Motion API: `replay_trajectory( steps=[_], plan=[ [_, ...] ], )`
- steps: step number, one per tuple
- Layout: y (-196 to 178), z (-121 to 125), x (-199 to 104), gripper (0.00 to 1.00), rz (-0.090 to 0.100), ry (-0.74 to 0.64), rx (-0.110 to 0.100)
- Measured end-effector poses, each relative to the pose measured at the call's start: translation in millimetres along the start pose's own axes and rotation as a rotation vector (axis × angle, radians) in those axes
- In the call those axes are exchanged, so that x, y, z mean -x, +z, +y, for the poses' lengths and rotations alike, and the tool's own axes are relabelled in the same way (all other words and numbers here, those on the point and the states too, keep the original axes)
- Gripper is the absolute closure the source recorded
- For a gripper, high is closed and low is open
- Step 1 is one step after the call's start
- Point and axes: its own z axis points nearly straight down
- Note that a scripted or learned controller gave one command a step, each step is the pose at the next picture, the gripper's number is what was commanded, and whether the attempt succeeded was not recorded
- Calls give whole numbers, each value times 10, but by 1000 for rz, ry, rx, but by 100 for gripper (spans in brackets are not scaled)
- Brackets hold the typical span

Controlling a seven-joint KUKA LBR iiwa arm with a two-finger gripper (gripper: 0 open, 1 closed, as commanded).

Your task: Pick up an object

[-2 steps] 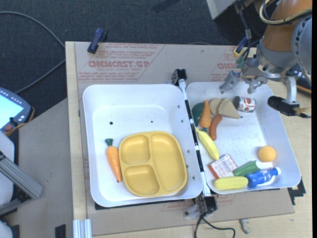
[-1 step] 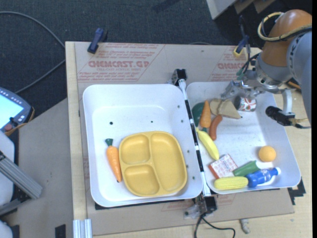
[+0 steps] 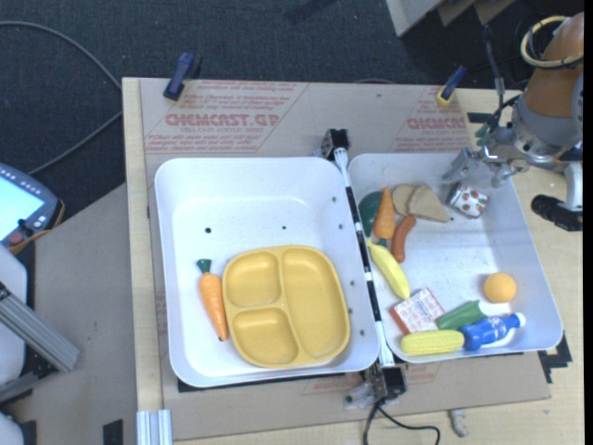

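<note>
My gripper (image 3: 479, 182) hangs over the far part of the right bin (image 3: 528, 248), below the orange-banded wrist. A small white object with red spots (image 3: 470, 202) lies right under it; whether it is gripped I cannot tell. Just to its left is a tan bread slice (image 3: 422, 202), then an orange carrot (image 3: 384, 213), a reddish sausage (image 3: 401, 236) and a green piece (image 3: 371, 202). Nearer the front lie a banana (image 3: 389, 267), an orange ball (image 3: 499, 287), a red-and-white packet (image 3: 419, 309), a corn cob (image 3: 431, 343), a green vegetable (image 3: 460, 315) and a blue bottle (image 3: 491, 330).
The left bin (image 3: 185, 202) holds a yellow divided plate (image 3: 283, 304) and a carrot (image 3: 213, 302) beside it. A black clamp (image 3: 335, 142) sits where the two bins meet at the back. Blue clips (image 3: 179, 75) hold the cardboard base.
</note>
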Motion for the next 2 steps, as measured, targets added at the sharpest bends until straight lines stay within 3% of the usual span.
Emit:
replay_trajectory(
  steps=[1,2],
  plan=[
    [462,-11,-145,0,3,-1,-6],
    [346,0,-141,100,1,-1,-2]
  ],
)
